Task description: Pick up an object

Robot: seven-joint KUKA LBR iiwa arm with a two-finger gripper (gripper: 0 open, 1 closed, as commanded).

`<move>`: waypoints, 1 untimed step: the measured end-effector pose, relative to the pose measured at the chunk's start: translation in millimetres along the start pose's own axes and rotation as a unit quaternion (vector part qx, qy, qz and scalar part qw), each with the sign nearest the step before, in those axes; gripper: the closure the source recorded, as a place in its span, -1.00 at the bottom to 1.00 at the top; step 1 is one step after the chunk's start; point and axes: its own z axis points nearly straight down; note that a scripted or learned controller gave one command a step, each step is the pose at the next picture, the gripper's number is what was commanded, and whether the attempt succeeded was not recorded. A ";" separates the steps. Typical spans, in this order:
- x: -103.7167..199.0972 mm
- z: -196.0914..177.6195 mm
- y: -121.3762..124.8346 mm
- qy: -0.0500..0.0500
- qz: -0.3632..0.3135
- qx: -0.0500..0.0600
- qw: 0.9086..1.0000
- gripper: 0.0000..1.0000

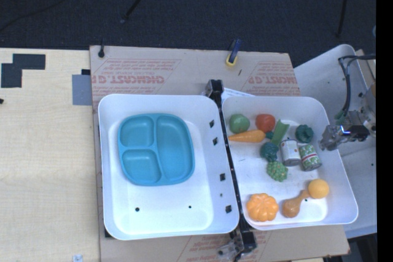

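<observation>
A pale wooden surface (43, 156) carries two shallow white bins side by side. The left bin (123, 218) holds a blue divided plate (155, 150). The right bin (344, 205) holds toy food clustered together: a green apple (239, 123), a carrot (247, 137), a tomato (265, 121), an orange pumpkin (262, 207), broccoli (277, 171), two small cans (301, 153) touching each other, and a yellow drumstick shape (307, 193). Just outside the right bin's right rim sits the pincer (334, 135), level with the cans; whether it is spread or pressed together cannot be told. Nothing is seen between its tips. A good pick would likely favour the pumpkin or drumstick shape, which lie apart from the crowd, approaching from straight above.
</observation>
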 end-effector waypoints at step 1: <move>47.2 9.8 0.0 0.002 -0.001 0.003 1.000 1.00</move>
